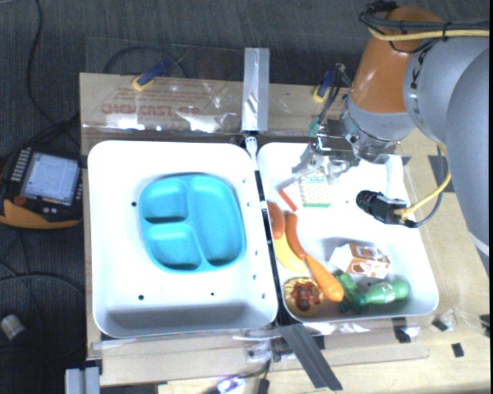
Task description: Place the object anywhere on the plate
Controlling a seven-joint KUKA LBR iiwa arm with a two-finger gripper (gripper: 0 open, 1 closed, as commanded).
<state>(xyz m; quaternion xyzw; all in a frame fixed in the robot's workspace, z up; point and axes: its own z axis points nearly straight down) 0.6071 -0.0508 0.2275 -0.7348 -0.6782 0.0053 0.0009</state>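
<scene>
While hovering at about twelve o'clock in the right bin [353, 224], reaching in from three o'clock with the gripper [322, 164] directly over a small white packet [314, 190] with a green lower edge. Taking this packet for the object of the task, judging only by its place under the tool. Being unable to tell whether the grip is spread or closed, or even touching the packet at all. Sitting at the far end of the bin, apart from the banana [289, 253], carrot [322, 276] and carton [366, 261] crowding toward six o'clock. Looking thin, flat and light, probably card or soft plastic: likely bending or slipping rather than breaking, and hard to pinch if lying flat on the floor. Favouring a hold across the narrow width, near the upper edge, squeezing gently. Aiming afterwards for the blue compartment plate [189, 220] in the left bin [115, 286], at nine o'clock from the gripper and well apart, calling for a lift over the two rims in between.
</scene>
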